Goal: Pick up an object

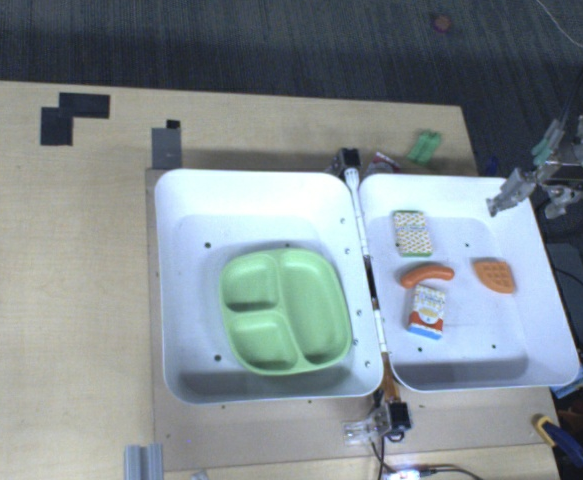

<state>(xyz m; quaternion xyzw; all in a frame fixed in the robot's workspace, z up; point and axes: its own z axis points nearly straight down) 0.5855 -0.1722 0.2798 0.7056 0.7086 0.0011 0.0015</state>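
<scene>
Hand [508, 196] at right bin's [541, 368] upper right edge; grip state unclear. Right bin holds patterned packet [412, 233], sausage [427, 275], small carton [427, 310], and orange cookie-like piece [494, 275], all apart from hand. Left bin [186, 268] holds green divided tray [284, 309].

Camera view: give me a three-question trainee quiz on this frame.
1. True or false: the green tray lies in the right bin.
2. How many items lie in the right bin?
3. The gripper is: A) over the tray, B) at the right bin's upper right edge, C) touching the sausage.

Key
1. False; it lies in the left bin.
2. Four: patterned packet, sausage, carton, orange piece.
3. B.
</scene>
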